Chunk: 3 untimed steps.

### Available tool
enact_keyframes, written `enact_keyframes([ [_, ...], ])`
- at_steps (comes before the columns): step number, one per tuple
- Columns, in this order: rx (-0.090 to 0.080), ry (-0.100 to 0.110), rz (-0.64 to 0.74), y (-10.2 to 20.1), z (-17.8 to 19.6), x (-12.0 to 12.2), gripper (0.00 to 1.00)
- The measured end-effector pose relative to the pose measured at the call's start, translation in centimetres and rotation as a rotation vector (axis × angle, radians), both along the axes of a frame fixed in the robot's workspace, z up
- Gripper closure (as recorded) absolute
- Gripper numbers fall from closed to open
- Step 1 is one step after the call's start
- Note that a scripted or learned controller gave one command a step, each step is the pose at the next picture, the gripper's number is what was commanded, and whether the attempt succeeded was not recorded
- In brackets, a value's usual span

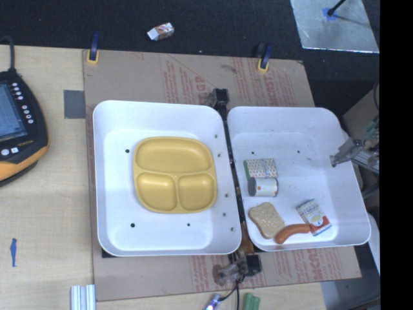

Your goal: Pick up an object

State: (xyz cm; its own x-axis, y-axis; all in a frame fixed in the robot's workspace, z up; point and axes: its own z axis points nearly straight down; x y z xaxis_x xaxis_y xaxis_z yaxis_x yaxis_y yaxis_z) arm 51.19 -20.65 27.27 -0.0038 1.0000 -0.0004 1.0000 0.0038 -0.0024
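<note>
The claw [342,155] hangs at the right bin's [303,123] right rim, its grip unreadable. The sausage [292,232], lying nearly crosswise, rests toward the bin's front, left of the claw.

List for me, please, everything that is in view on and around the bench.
white bins: 2, white, side by side on brown cardboard
divided plate: 1, yellow, left bin
patterned box: 1, white with dots, right bin
small can: 1, grey and white, on its side below the patterned box
toast slice: 1, tan, right bin
sausage: 1, orange-brown, right bin's near edge
small carton: 1, white, blue and red, beside the sausage
teach pendant: 1, black and orange, far left
clamps: 2, blue and yellow, cardboard's far edge
gripper: 1, grey, over right bin's right rim
</note>
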Motion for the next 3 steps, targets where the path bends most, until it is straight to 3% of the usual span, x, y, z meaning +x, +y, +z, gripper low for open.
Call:
enact_keyframes([
  [1, 0.001, 0.002, 0.002, 3.2, -11.5, -2.7, 0.0],
  [2, -0.001, 0.001, 0.003, 10.2, -17.0, 4.4, 0.0],
  [3, 0.0, -0.002, -0.003, -0.7, -14.4, 10.2, 0.0],
])
